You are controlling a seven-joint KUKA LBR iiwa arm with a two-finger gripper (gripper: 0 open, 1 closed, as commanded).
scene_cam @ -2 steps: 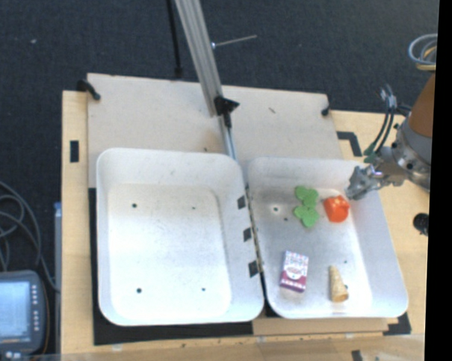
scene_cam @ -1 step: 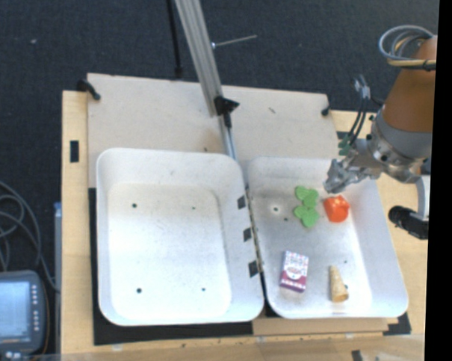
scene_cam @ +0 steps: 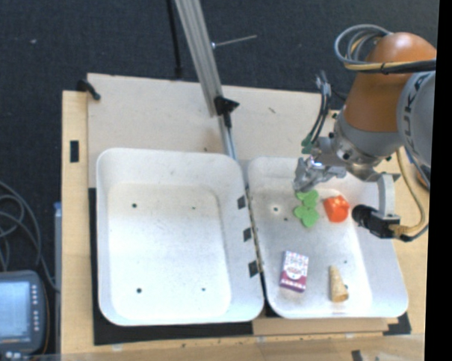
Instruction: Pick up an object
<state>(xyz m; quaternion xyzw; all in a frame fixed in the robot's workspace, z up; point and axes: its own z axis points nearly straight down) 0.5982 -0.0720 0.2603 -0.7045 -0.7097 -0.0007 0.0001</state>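
Note:
In the right bin lie a green leafy toy, an orange-red piece, a dark red and white box and a tan cone-shaped piece. My gripper hangs over the bin's far part, directly above the top of the green toy and close to it. The orange piece sits just to the right of the green toy.
The left bin lies beside the right one, with black clips along the seam between them. A slanted aluminium post rises behind the bins. A black part of the arm overhangs the right bin's right side.

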